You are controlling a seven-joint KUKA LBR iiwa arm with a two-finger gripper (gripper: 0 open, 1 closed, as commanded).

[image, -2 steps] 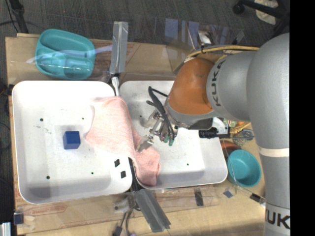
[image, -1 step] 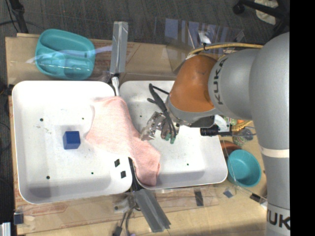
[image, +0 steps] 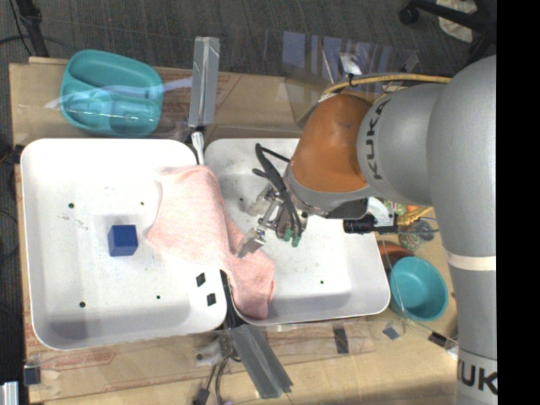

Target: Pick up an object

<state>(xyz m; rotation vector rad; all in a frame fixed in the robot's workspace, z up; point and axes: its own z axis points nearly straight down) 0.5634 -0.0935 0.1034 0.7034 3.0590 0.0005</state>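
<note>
Across both bins [image: 51, 226] lies one pink cloth [image: 198, 222], perhaps touching the gripper [image: 253, 243].

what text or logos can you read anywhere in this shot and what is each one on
"KUKA" in dark letters running down the grey arm segment beside the orange band.
"KU", the visible start of a cut-off word, low on the arm's grey column at the bottom right.
The blue block, pink cloth and white bins bear no readable text.
</note>
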